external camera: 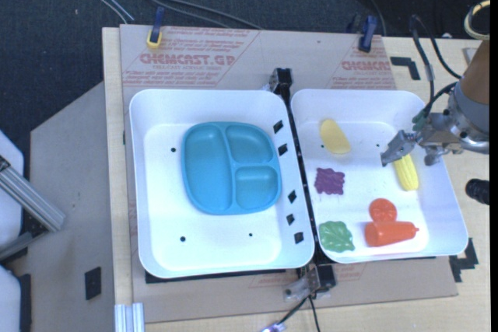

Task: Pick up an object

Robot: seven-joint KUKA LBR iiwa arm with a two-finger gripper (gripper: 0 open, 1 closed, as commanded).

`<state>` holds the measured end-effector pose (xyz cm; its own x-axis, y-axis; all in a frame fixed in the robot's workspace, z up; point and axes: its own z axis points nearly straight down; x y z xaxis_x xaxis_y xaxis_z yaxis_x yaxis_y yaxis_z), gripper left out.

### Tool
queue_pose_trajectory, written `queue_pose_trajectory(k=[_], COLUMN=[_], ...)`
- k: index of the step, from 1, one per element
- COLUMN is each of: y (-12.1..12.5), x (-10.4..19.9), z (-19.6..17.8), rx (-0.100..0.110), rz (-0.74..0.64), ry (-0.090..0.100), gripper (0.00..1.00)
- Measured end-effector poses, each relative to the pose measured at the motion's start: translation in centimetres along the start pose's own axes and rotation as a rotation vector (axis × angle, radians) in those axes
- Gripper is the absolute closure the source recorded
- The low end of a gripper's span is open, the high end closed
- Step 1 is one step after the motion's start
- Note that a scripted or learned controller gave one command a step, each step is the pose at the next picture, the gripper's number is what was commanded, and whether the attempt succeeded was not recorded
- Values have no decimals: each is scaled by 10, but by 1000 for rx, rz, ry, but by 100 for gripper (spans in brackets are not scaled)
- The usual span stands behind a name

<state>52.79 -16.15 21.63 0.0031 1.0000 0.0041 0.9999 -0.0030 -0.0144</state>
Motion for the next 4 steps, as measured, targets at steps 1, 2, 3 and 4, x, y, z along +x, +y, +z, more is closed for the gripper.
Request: queue_pose_trajectory(k=[1,2,3,4], y=[3,6,3,2], x=[0,-1,0,1], z=[-7,56,120,132], rx=[-13,-7,-6,-11], rz=[-4,-3,-3,-3], ry=[-3,-1,0,-2], gripper=[0,0,0,0])
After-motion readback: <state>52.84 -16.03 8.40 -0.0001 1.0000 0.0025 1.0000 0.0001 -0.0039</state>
